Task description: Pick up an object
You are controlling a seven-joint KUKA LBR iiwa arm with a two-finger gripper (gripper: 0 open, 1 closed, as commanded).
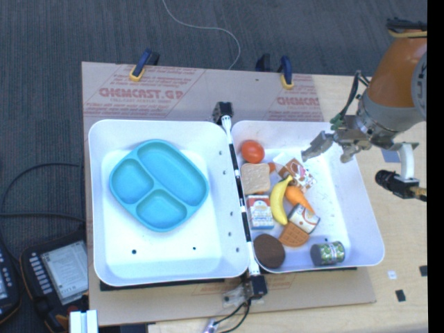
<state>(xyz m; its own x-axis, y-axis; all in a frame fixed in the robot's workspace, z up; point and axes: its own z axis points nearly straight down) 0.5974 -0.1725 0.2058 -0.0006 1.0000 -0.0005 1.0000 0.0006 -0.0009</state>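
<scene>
Gripper (333, 144) hangs over right bin's (361, 186) far end w/ fingers spread apart, nothing btwn them. Pickable stuff sits below and left of it — tomato (252, 150), banana (279, 200), carrot (298, 198), can (327, 253), cookie (270, 250), all packed close, several touching. Risk, imo: a straight drop lands on bare bin floor, or 1 finger jams on a neighbour in the clutter & the grasp slips. Left bin (104, 255) has a blue tray (158, 184).
</scene>
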